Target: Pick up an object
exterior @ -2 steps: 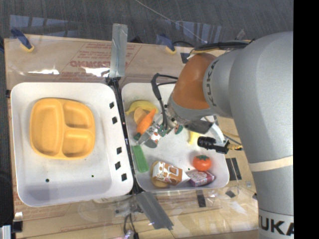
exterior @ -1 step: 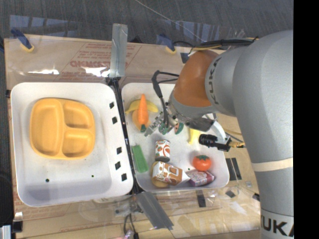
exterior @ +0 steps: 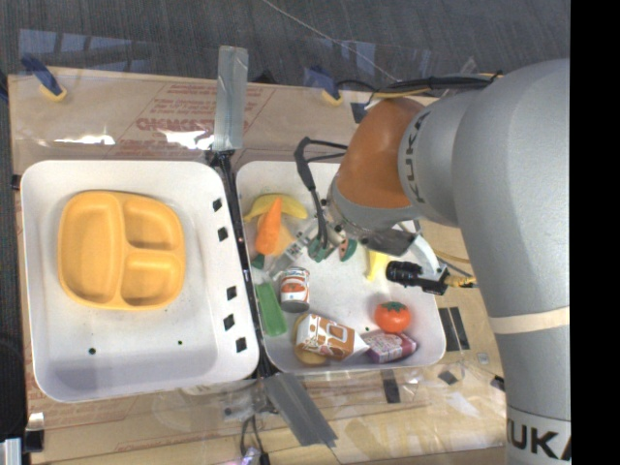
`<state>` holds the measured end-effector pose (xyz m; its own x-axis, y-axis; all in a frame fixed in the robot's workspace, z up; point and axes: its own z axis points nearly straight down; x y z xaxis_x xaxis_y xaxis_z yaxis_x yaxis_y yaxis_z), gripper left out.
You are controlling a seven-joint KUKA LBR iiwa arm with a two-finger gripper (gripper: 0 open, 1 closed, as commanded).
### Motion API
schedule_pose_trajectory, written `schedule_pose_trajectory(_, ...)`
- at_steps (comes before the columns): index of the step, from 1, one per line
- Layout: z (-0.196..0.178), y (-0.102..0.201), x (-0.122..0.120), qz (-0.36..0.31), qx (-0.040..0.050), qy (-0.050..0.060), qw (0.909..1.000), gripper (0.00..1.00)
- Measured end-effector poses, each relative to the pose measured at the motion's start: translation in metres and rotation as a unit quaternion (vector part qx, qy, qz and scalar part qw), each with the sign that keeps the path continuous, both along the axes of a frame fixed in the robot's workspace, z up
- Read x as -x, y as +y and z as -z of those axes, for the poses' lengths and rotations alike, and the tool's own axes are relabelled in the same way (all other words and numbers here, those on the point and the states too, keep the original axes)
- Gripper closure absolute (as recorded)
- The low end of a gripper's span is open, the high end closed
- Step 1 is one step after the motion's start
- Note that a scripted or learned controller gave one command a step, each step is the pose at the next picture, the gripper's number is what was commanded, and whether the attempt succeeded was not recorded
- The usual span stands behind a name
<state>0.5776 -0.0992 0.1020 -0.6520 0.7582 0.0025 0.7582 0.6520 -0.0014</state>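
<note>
My gripper (exterior: 327, 244) hangs low in the right bin (exterior: 431, 342), near its middle, under the orange band of the wrist. Just left of it lie an orange carrot (exterior: 268, 229) and a yellow banana (exterior: 262, 205). A small can (exterior: 294, 287) stands below the gripper, with a green stick-like piece (exterior: 270, 308) by the bin's left wall. Along the front of the bin lie a brown and white packet (exterior: 323, 339), a red tomato (exterior: 392, 316) and a purple packet (exterior: 389, 348). A yellow piece (exterior: 377, 264) shows right of the gripper.
The left bin (exterior: 58, 366) holds a yellow divided plate (exterior: 121, 249) in its upper half. A strip of grey tape (exterior: 230, 95) runs above the wall between the two bins. The arm's bulk covers the right bin's upper right part.
</note>
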Motion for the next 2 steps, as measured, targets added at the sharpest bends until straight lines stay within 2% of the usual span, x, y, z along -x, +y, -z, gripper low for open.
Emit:
schedule_pose_trajectory(1, 0.01, -0.007, 0.018, -0.021, 0.0002, 0.0, 0.9998, 0.0)
schedule_pose_trajectory(2, -0.001, -0.005, 0.016, -0.026, 0.0002, 0.0, 0.9997, 1.0)
